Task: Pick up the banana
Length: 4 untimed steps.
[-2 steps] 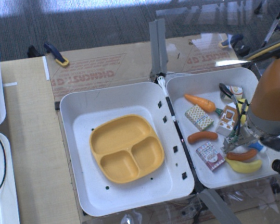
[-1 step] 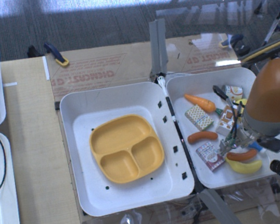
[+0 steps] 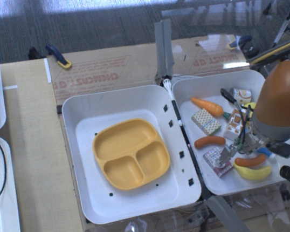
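While low over the right bin [image 3: 210, 184], end effector [image 3: 236, 150] just above the banana [image 3: 255, 172], grip state unclear.

We see the banana [image 3: 255, 172] lying flat on the floor of the right-hand bin [image 3: 213, 184], near that bin's front edge; it is yellow, short and plump, curved so that its ends turn up toward the far side; it sits just below and to the right of the gripper [image 3: 236, 150], close by yet apart from the fingertips; nothing grips it; its upper edge touches or nearly touches an orange sausage-shaped piece [image 3: 250, 161] that lies between it and the gripper; its right end lies under the arm's shadowed wrist.
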Tool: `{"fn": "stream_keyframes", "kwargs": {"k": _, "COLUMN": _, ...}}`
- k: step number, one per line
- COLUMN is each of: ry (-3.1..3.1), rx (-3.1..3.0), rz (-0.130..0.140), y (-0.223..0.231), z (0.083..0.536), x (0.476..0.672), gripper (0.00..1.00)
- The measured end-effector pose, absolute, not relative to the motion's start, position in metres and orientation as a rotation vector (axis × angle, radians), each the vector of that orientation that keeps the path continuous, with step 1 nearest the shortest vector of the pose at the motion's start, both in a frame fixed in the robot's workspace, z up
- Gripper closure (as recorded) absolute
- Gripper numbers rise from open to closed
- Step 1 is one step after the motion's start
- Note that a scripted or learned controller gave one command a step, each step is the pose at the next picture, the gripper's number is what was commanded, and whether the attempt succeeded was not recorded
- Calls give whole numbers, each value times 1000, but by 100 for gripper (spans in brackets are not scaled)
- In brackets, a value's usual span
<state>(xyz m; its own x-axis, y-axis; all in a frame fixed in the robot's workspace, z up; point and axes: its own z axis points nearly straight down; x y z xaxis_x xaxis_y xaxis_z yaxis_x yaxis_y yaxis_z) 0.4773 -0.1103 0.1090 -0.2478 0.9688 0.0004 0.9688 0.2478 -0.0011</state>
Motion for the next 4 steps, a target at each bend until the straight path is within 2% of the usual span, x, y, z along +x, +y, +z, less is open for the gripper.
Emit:
{"fn": "stream_keyframes", "kwargs": {"k": 1, "ry": -2684, "rx": -1633, "rz": 1, "y": -150, "z": 101, "x": 477, "gripper": 0}}
{"fn": "stream_keyframes", "kwargs": {"k": 2, "ry": -2674, "rx": -1620, "rz": -25, "y": -197, "z": 92, "x": 525, "gripper": 0}}
{"fn": "stream_keyframes", "kwargs": {"k": 3, "ry": -2721, "rx": -1558, "rz": -13, "y": -191, "z": 91, "x": 553, "gripper": 0}}
{"fn": "stream_keyframes", "kwargs": {"k": 4, "ry": -2657, "rx": -1534, "rz": -8, "y": -205, "z": 89, "x": 609, "gripper": 0}}
